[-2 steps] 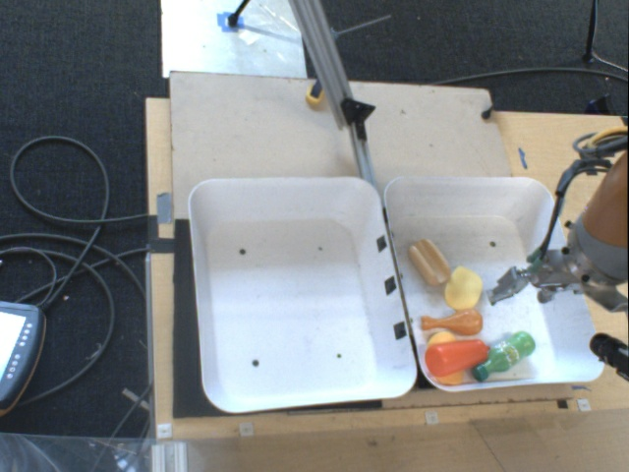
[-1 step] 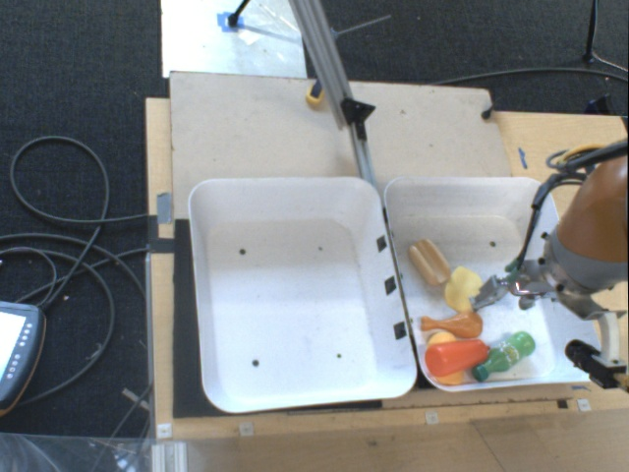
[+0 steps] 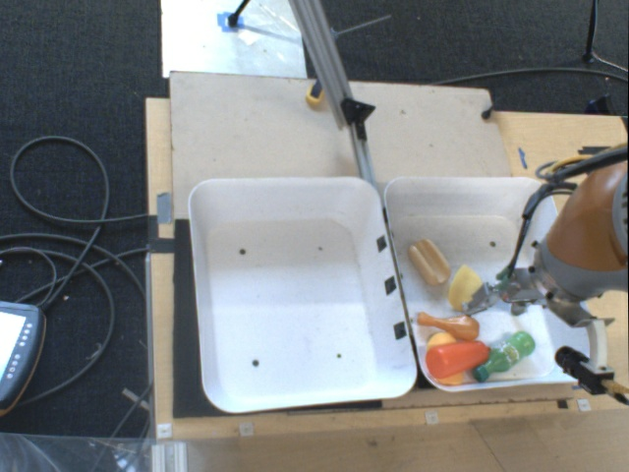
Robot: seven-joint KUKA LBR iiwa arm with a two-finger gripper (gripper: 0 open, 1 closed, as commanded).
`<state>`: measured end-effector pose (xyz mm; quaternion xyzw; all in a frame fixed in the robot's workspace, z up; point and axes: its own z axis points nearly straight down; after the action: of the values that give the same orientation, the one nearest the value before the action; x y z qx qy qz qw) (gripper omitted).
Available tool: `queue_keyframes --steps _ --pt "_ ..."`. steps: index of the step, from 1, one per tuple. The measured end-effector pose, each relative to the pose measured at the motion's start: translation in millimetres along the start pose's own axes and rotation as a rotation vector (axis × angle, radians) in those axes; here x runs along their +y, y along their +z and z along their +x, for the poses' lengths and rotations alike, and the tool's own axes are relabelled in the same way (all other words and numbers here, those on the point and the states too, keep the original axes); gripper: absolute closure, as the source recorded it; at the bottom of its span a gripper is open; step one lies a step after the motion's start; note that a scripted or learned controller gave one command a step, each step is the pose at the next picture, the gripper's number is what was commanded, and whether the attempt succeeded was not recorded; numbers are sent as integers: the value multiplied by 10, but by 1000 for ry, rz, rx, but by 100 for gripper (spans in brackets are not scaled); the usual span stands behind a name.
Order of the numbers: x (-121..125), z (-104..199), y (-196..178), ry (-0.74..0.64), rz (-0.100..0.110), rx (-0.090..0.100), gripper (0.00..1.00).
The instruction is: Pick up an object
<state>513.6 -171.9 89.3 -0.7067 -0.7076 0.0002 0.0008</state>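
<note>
Where toys crowd: claw (image 3: 484,301) (beside yellow wedge (image 3: 464,285))

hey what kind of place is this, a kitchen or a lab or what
Most likely a robotics lab or test cell, not a kitchen. A robot arm reaches over two white bins on a plain bench, the food in the right bin looks like toy food, and loose cables lie on dark carpet.

Arm (image 3: 590,234) reaches in from right, claw (image 3: 484,301) low.
</note>
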Motion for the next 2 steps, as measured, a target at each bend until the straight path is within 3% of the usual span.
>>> queue_keyframes --steps 1,2 --pt "12 -7 -122 0 -4 -1 100" --pt "37 -3 -765 -4 -9 -4 100"
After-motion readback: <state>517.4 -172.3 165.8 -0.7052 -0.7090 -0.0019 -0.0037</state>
